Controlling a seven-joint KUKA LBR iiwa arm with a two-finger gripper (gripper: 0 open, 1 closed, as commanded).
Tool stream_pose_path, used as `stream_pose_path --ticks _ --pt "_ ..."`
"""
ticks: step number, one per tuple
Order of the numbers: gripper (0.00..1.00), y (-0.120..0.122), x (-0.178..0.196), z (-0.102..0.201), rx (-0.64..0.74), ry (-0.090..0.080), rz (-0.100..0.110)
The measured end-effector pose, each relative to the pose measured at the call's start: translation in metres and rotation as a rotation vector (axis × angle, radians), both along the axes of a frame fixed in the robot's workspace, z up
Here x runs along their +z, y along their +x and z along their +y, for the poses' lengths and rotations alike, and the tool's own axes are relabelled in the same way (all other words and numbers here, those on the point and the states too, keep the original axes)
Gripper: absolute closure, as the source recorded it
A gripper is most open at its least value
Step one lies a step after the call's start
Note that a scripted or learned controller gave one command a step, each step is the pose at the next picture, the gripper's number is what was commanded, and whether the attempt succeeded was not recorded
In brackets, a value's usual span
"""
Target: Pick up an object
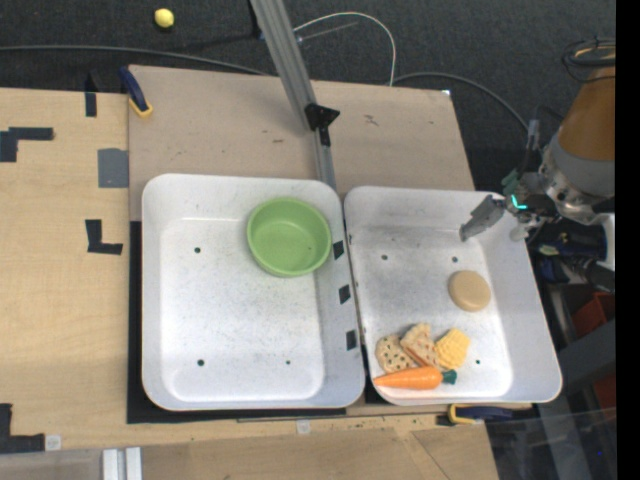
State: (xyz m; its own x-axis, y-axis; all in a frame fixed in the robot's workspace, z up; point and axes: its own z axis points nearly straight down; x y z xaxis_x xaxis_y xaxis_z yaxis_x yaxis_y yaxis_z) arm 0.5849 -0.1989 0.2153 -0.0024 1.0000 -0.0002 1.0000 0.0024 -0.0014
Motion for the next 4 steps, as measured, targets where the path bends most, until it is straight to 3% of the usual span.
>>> stream_pose_path --ticks 2,3,4 --pt "0.0 0.001 -0.118 0.012 -0.001 0.001 0.006" --pt "0.0 0.001 -0.127 0.012 0.0 -0.001 0.001" --pt "1.0 0.001 -0.117 0.013 0.001 0.0 0.001"
